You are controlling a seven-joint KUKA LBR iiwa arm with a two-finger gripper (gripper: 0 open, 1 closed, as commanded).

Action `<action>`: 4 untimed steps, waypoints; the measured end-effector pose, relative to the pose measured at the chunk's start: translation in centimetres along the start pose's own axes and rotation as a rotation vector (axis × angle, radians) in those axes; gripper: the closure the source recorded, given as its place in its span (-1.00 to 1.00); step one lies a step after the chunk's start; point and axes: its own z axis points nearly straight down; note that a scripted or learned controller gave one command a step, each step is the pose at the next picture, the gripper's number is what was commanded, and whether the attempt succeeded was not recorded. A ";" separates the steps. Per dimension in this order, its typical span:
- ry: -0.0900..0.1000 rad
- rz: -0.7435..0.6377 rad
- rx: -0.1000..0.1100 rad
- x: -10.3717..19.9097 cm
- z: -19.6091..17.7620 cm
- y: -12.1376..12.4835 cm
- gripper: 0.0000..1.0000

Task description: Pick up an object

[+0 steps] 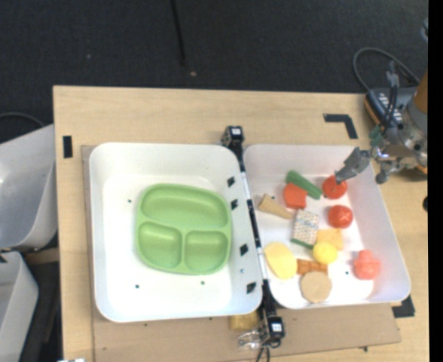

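A red tomato-like toy [334,188] lies near the upper right corner of the right-hand white bin [383,225], with one grey finger of the gripper [366,164] slanting down to its upper edge while the other finger stands well off to the right, above the bin's rim; the jaws are spread wide and nothing sits between them. The KUKA arm [402,123] reaches in from the right, low over the bin's far corner. The step in hand looks like the approach to a grasp, not yet a hold: the toy rests on the bin floor. Just to its left lie a green strip [303,182] and an orange-red piece [295,196], and below it a second red round piece [340,216], so there is little room on that side. The next move appears to call for shifting the open gripper towards the toy until it lies between both fingers, lowering, then closing before any lift; as it stands, closing would likely catch only the toy's edge or push it aside. In the left bin [116,292] a green divided plate [183,228] sits untouched, and more toy food is heaped at the near end of the right bin
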 end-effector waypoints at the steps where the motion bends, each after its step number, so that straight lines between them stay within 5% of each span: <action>1: 0.003 -0.005 0.009 4.6 18.7 -0.9 -1.00; 2: 0.003 -0.003 0.005 9.3 18.0 -6.2 -1.00; 3: 0.001 0.002 0.003 8.9 18.0 -8.4 -1.00; 4: 0.001 0.012 -0.001 8.9 17.0 -8.2 1.00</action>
